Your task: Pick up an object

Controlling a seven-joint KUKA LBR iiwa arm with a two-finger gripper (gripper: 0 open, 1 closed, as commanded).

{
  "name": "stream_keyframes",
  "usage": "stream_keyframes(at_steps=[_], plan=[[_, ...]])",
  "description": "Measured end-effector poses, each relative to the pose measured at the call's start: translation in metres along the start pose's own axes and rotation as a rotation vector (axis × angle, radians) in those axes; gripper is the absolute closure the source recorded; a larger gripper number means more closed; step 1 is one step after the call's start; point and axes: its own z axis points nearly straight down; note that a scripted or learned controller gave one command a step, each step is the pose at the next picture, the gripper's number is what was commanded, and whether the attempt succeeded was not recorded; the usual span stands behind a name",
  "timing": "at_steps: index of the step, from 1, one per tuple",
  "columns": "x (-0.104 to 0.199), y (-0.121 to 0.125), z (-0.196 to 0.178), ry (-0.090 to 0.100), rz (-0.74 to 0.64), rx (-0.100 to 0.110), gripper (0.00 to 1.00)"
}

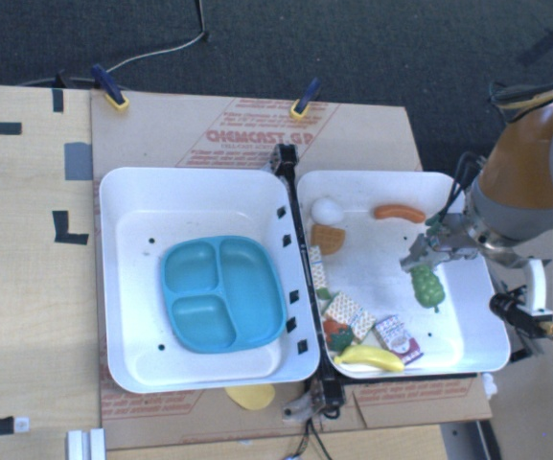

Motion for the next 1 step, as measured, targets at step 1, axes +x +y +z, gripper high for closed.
stream_keyframes(at_steps=[1], plan=[[0.0896, 0.0184, -0.0701, 0.001, -0.001, 0.001, 1.00]])
